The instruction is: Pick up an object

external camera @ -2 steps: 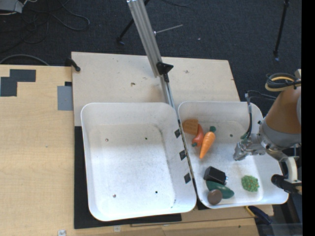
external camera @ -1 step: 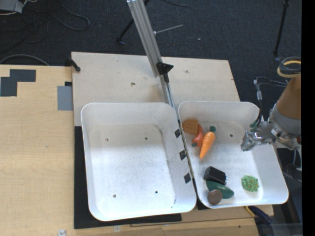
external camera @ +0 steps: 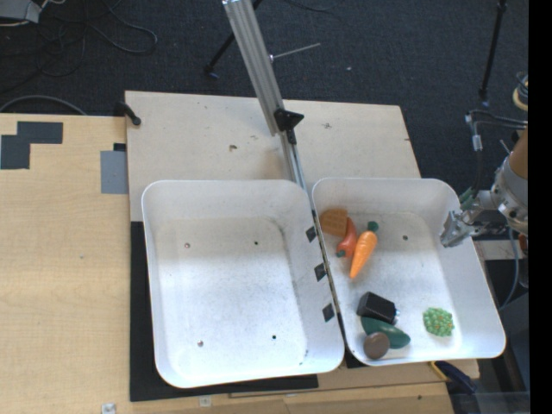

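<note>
a: where are the things to pick?

b: all in the right bin (external camera: 448, 266). an orange carrot (external camera: 362, 254) lies at a slant near its middle, with a green stub at its upper end. touching its left side is a red piece (external camera: 347, 241), and just above and left of that a tan, bun-like object (external camera: 333, 222) sits close to the bin's left wall.

a: anything lower down?

b: yes. a black block (external camera: 377, 306) lies toward the front, a dark green piece (external camera: 392, 335) just below it, and a brown round thing (external camera: 376, 346) touching that green piece at the front edge. a bright green bumpy ball (external camera: 438, 322) sits apart from them, to the right.

a: and the hand?

b: the hand (external camera: 452, 230) is at the right bin's right rim, well apart from every object. it grips nothing; i cannot tell whether it is spread or pressed together, it is too small and blurred.

a: around that?

b: the left bin (external camera: 164, 231) sits beside the right one, their walls meeting along a line of small black clips (external camera: 320, 272). both rest on the table (external camera: 198, 136), and a silver metal rail (external camera: 259, 67) rises at a slant from behind the bins.
</note>
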Available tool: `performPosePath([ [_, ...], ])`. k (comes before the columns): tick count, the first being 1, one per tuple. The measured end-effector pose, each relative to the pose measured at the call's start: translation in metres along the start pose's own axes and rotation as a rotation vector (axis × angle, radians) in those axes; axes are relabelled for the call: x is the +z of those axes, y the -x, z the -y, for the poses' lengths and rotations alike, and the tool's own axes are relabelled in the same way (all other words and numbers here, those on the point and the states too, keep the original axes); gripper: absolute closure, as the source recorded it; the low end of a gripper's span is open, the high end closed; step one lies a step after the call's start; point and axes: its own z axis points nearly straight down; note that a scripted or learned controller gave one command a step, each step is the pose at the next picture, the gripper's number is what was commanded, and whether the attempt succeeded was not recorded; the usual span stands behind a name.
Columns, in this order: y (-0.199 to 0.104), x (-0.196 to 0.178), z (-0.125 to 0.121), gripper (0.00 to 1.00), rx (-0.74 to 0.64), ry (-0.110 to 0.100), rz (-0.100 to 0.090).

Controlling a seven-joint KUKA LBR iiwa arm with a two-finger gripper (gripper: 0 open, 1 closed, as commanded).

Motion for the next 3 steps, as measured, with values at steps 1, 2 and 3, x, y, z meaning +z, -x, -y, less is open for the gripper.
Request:
performPosePath([
  [1, 0.001, -0.053, -0.001, 1.00, -0.002, 0.000, 0.000],
  [2, -0.057, -0.050, 0.002, 1.00, -0.004, -0.006, -0.005],
  [3, -0.097, -0.045, 0.016, 1.00, -0.003, -0.008, -0.004],
])
